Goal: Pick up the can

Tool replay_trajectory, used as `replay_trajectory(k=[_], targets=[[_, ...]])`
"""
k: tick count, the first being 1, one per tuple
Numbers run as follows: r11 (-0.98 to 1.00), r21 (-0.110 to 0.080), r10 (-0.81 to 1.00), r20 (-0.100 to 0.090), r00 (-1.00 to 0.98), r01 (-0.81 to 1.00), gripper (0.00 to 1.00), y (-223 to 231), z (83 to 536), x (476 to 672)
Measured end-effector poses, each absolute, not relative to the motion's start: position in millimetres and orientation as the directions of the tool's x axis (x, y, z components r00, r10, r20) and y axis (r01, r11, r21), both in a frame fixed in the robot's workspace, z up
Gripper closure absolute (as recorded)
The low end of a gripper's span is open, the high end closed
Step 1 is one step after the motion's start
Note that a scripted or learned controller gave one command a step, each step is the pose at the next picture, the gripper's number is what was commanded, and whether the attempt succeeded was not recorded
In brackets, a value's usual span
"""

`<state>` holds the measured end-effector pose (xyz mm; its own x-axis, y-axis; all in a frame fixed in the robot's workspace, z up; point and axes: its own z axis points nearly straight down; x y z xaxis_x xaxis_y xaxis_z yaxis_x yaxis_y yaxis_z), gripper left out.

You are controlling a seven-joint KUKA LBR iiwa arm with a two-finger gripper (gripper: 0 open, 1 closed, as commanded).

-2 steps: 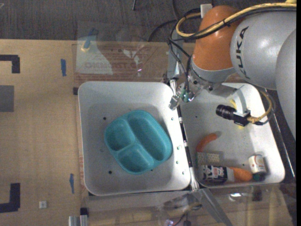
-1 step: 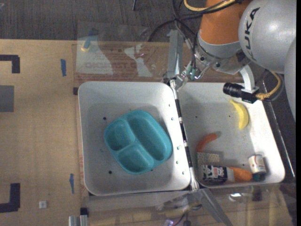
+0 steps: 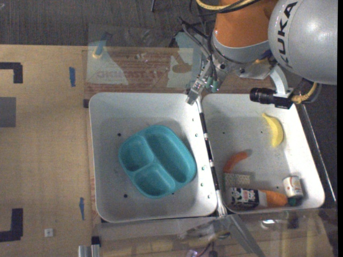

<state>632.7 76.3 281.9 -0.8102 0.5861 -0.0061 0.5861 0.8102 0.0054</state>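
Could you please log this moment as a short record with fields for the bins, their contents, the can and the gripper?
left bin: teal three-compartment plastic tray
right bin: yellow banana, orange carrot, black-and-white carton, small white can
can position: near right corner, beside carton
gripper: above the bins' far edge, holding nothing visible
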Motion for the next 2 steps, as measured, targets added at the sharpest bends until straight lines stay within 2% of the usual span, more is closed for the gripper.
replay_trajectory(k=[1,2], targets=[[0.907,0.005,0.421,-0.007,-0.907,0.421,1.00,125.8,303.4,641.0],[0.899,0.003,0.439,-0.003,-0.899,0.439,1.00,80.6,222.8,586.6]])
